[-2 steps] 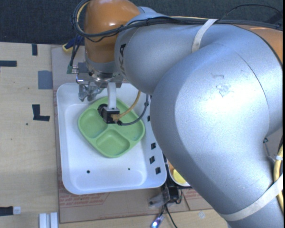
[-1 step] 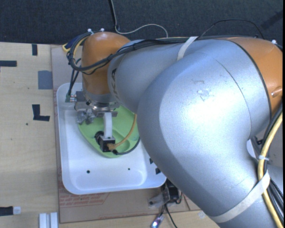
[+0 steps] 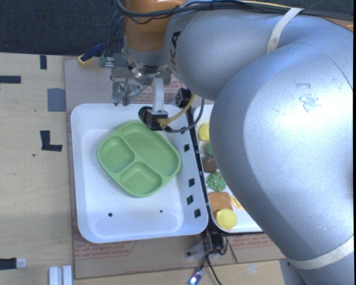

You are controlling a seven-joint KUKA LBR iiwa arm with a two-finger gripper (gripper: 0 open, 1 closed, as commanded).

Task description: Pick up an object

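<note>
A green 3-compartment tray (image 3: 139,157) lies tilted in the left white bin (image 3: 86,177) on the desk, while the grey arm's gripper (image 3: 126,94) hangs above the bin's far edge. Whether its fingers are open or closed cannot be told. Small yellow, green and orange items (image 3: 218,202) crowd the right bin.

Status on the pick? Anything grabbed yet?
Done: the gripper is above the far edge of the left bin. In hand: nothing visibly held. Left: the whole pick. The green tray lies flat in the left bin, and the yellow ball and other small items sit in the right bin.
</note>
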